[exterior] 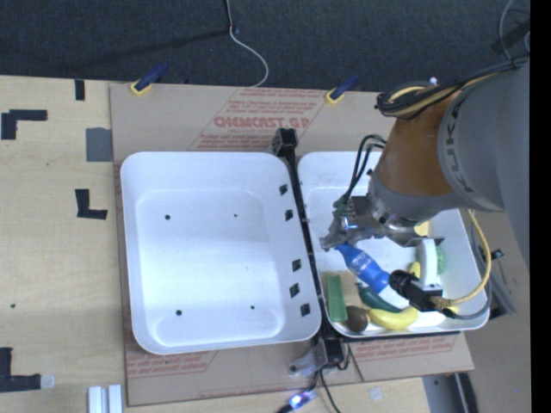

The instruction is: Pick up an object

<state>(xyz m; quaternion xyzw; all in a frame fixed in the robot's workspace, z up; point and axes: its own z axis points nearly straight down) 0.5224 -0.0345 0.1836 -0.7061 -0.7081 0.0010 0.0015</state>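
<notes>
My gripper (343, 236) is low in the right bin (320, 175), near its left wall. A blue bottle-like object (368, 269) lies slantwise just below it, with its upper end touching or tucked under the gripper. Whether it is gripped is hidden by the wrist. Along the bin's near edge lie a yellow banana (394, 319), a green block (334, 297), a brown rounded piece (355, 320) and a dark teal item (375, 298). A white and green package (429, 261) sits to the right.
The left bin (207, 248) stands beside the right one, divided from it by a black-clipped rim (297, 231). Both rest on a cardboard sheet (250, 119) on the wooden bench. The arm's orange and grey body covers the right bin's far right part.
</notes>
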